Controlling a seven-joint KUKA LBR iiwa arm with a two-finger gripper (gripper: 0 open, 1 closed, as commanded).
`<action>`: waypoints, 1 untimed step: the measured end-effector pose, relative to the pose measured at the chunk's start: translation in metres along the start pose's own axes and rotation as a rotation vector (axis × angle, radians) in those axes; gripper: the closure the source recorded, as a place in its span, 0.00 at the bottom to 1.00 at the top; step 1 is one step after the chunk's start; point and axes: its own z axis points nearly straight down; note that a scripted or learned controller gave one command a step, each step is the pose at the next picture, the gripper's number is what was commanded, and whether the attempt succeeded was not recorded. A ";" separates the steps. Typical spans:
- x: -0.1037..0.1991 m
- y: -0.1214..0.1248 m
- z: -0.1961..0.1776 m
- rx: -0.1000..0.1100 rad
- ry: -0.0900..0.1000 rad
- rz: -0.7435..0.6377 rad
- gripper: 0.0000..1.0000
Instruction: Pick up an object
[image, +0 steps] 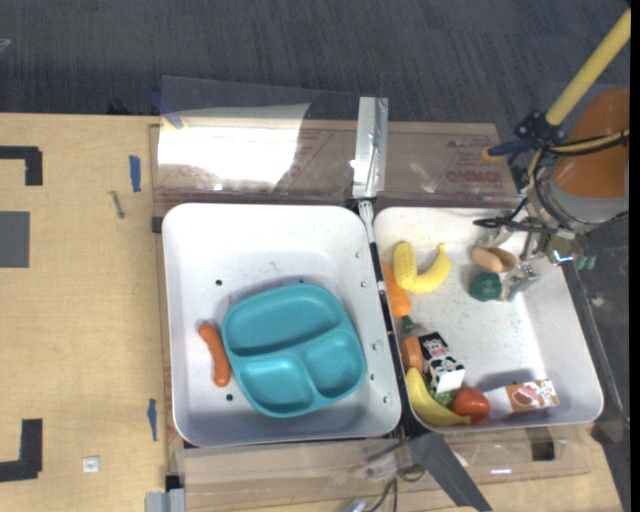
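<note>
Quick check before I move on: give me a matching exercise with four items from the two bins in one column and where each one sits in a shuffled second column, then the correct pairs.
Items:
1. teal divided plate
2. hot dog
3. green ball
4. juice carton

Places:
A. near right corner of the right bin
B. far part of the right bin, close to the hand
C. middle of the left bin
D. left bin, against the plate's left edge

Pairs: 1-C, 2-D, 3-B, 4-A
</note>
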 end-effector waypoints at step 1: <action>-0.018 0.065 0.000 -0.004 0.014 0.034 0.00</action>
